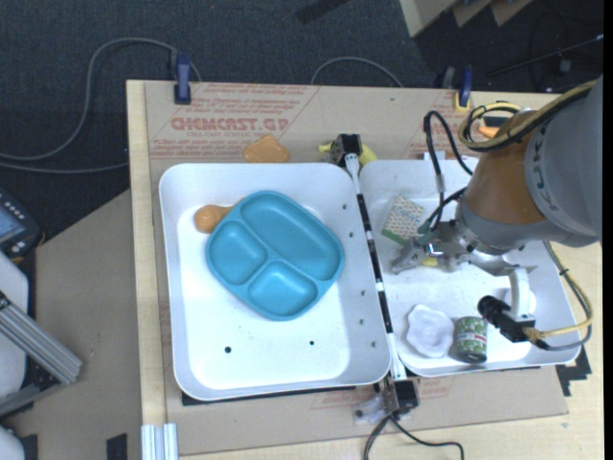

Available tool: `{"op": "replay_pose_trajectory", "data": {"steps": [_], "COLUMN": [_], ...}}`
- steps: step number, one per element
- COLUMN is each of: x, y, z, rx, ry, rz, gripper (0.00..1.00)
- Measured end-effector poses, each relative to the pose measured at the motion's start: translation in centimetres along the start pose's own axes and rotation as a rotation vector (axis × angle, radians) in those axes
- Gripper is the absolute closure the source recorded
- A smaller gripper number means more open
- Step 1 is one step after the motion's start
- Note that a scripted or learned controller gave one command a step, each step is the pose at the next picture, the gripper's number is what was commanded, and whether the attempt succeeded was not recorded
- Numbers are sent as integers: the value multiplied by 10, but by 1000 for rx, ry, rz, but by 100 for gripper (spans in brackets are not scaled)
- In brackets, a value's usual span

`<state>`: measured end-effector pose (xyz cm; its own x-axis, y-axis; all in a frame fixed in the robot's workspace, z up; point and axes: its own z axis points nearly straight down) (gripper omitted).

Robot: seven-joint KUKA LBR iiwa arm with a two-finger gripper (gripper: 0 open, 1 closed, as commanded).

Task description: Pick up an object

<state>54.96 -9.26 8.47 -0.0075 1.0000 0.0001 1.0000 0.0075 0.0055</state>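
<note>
Nearby, gripper [414, 254] hangs between mesh pad [403, 218] and white cup [428, 330].

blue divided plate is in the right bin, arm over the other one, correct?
Not quite. The camera view shows the blue divided plate lying in the left bin, not the right. The arm is over the other one, the right bin.

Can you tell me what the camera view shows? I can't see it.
A grey robot arm reaches down into the right white bin, near a patterned packet, a white lump and a small green can. The left bin holds a blue divided plate.
</note>
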Motion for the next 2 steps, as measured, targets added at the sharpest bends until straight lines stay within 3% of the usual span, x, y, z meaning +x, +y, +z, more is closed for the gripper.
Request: {"op": "replay_pose_trajectory", "data": {"steps": [1, 2], "x": [-3, -13], "y": [98, 59], "z": [-1, 1], "rx": [-3, 10], "ry": [-2, 1], "rz": [4, 9], "gripper": [0, 0]}}
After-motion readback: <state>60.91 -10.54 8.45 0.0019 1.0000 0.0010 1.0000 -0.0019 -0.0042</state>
